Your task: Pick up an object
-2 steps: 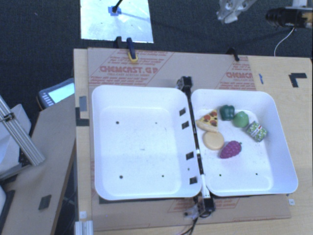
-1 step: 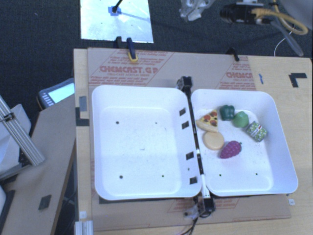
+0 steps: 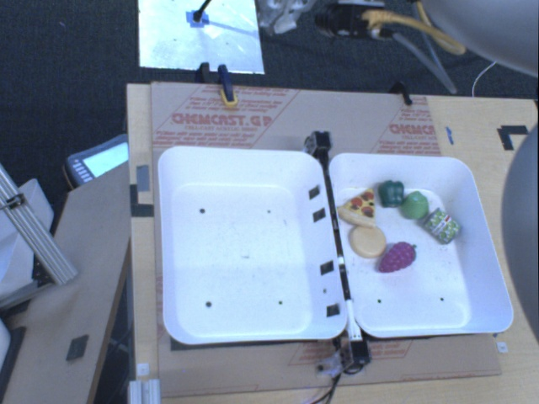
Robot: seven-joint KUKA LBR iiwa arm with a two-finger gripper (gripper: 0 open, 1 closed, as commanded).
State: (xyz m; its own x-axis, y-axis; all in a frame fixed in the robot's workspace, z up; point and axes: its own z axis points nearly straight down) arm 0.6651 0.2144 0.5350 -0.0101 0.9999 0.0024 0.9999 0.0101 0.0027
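Note:
Several toy foods lie in the right bin (image 3: 484, 251), grouped in its far half. They are a pizza slice (image 3: 360, 209), a dark green pepper (image 3: 390, 193), a light green round fruit (image 3: 413, 205), a green patterned can (image 3: 441, 225), a tan round disc (image 3: 368, 241) and a purple grape bunch (image 3: 397, 257). My gripper (image 3: 289, 2) hangs at the top edge of the view, well beyond both bins and far from the objects, with nothing seen in it. The grey arm (image 3: 480, 11) crosses the top right corner.
The left bin (image 3: 168, 251) sits beside the right one, joined by a black clipped seam (image 3: 333, 242). Both rest on a brown board (image 3: 278, 116). A shiny metal plate (image 3: 198, 23) lies at the top left. Yellow cables (image 3: 413, 25) trail near the wrist.

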